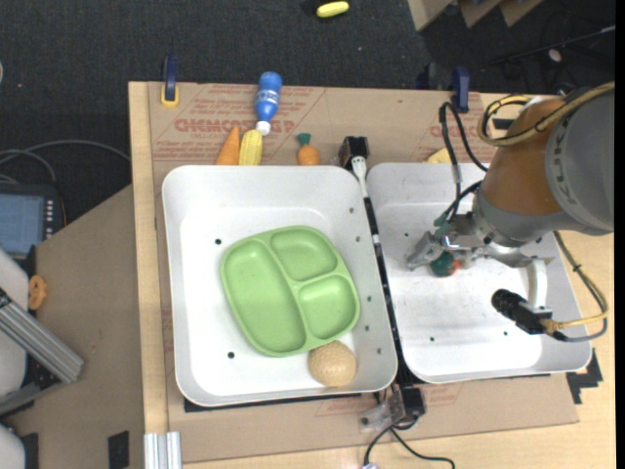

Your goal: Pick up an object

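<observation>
My gripper (437, 250) is low over the middle of the right bin (469, 345), reaching in from the right under the orange wrist band. A small dark green object with a red spot (447, 265) lies right at the gripper's tip, partly hidden by it. I cannot make out whether it is gripped or merely lies beneath. In the left bin (195, 213) sits a light green divided plate (290, 289). A tan round object (333, 363) rests against the plate's front edge.
Behind the bins on the cardboard lie a blue and white bottle (267, 100), a corn cob (251, 147), an orange carrot (228, 149), a smaller carrot (308, 151) and a black part (353, 149). A black cable plug (518, 311) hangs over the right bin.
</observation>
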`<action>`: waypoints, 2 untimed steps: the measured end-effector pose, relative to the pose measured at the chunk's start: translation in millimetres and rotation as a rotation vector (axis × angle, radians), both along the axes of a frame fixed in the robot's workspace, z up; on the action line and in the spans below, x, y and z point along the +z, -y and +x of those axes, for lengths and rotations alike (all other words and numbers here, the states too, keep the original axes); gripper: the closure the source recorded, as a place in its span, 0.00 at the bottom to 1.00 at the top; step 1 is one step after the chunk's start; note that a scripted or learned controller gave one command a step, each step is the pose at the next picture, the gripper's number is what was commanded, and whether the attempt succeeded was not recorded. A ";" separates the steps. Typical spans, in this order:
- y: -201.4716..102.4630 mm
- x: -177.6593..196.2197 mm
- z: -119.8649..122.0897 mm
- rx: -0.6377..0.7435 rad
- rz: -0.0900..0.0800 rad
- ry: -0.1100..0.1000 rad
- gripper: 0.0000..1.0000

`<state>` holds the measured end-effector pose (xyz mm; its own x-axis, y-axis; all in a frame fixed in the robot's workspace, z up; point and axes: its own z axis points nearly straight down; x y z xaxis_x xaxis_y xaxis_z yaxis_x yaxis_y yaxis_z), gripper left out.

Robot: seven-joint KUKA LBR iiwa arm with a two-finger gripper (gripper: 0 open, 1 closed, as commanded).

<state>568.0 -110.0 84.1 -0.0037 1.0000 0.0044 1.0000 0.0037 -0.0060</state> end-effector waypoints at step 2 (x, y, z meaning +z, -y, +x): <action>-58.3 107.2 39.7 0.005 -0.003 0.020 1.00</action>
